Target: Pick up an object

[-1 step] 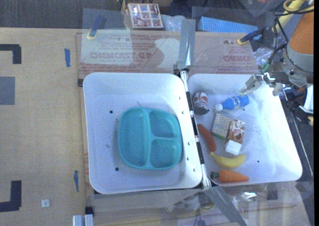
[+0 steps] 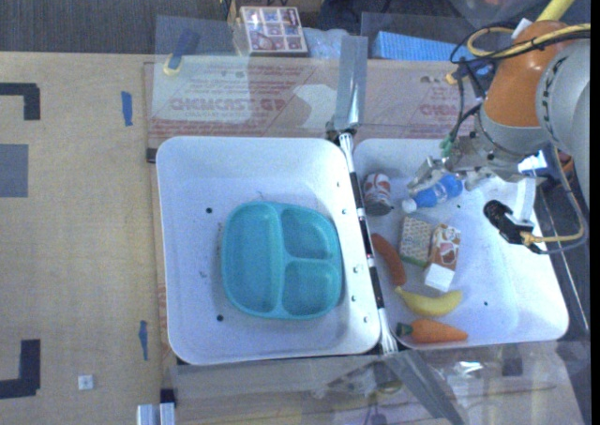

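My gripper [image 2: 441,173] sits over the small blue plastic bottle [image 2: 433,192] near right white bin's [image 2: 553,320] back edge (finger state: can't tell); nothing lifted yet.

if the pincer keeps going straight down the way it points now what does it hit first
Most likely the blue-and-white bottle, lying just below the pincer in the right bin. Depth is hard to judge from this slanted view, so it could touch the bin floor beside the bottle instead.
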Robot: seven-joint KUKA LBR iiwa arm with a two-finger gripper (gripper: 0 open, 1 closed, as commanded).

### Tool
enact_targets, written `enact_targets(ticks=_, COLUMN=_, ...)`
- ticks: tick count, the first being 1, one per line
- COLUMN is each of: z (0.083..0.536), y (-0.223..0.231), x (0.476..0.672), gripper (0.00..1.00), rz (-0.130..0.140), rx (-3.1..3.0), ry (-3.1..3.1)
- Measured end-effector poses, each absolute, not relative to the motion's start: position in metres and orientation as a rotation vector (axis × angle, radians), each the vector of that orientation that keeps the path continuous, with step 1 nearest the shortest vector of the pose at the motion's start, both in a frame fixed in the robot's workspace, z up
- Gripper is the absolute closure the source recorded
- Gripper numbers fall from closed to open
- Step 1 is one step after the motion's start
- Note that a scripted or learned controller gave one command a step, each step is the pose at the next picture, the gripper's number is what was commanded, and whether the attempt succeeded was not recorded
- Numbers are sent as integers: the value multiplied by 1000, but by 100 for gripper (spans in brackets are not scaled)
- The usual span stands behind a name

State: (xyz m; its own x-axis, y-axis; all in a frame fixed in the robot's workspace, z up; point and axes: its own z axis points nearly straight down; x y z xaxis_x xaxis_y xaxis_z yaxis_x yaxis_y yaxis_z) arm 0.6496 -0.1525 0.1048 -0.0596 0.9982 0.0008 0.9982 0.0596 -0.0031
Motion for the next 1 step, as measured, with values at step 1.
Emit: enact_targets(ticks=1, z=116, y=-152, x=652, gripper=100, rz=0, rx=-2153, ry=-2291)
